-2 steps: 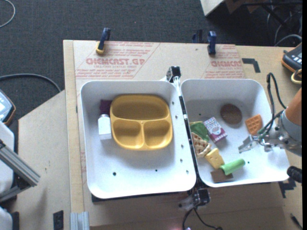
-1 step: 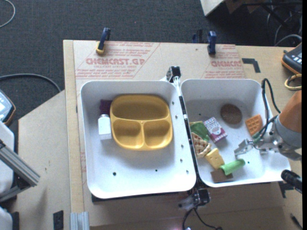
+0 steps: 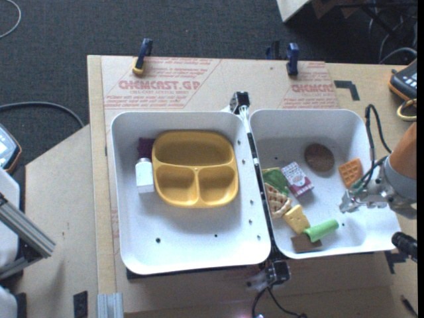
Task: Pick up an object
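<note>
Objects for picking lie scattered in the right bin [image 3: 265, 121]: a waffle [image 3: 350, 171] by the right wall, a brown disc [image 3: 319, 157] further back, a small red packet [image 3: 297, 178], a green-and-lattice piece [image 3: 275, 189] beside the divider, a yellow wedge [image 3: 297, 218], a green cylinder [image 3: 322, 229] and a dark brown block [image 3: 305, 244] near the front wall. The left bin [image 3: 126, 128] carries a yellow tray [image 3: 195, 168] with a white bottle [image 3: 144, 175] and a purple item [image 3: 146, 145] next to it. The gripper [image 3: 351, 201] hangs low at the right side of the right bin, just in front of the waffle and to the right of the green cylinder. Nothing shows between its fingers, and whether they stand wide or narrow I cannot tell at this size. The step in hand looks like the approach: no object is yet grasped. The waffle is the nearest candidate, with the green cylinder close as well. The next move would call for settling the gripper squarely over one item, with the fingers clear of the bin wall, then descending and closing. The waffle lies flat and close to the wall, so it may be hard to get fingers around; the cylinder, standing apart from the wall, looks the easier grip.
</note>
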`<move>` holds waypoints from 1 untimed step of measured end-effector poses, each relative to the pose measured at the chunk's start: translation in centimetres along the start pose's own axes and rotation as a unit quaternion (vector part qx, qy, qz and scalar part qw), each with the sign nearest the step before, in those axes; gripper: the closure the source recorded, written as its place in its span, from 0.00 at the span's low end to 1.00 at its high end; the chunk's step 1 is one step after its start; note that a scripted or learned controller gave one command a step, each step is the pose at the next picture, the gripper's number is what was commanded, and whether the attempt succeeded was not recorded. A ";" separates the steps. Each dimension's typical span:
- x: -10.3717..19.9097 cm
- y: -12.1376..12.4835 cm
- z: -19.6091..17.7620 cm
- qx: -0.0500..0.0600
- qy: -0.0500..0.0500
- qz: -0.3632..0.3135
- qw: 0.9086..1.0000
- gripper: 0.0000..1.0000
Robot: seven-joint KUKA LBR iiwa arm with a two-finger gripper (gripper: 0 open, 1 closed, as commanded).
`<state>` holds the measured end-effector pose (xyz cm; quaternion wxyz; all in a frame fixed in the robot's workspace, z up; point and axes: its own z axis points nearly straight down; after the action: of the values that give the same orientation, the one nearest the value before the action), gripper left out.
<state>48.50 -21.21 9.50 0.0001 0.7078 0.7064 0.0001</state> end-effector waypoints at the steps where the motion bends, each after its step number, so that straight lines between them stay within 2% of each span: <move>1: 0.0 0.1 -4.3 -0.003 -0.002 -0.001 1.000 1.00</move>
<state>48.56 -21.17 13.76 0.0035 0.7069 0.7073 0.0007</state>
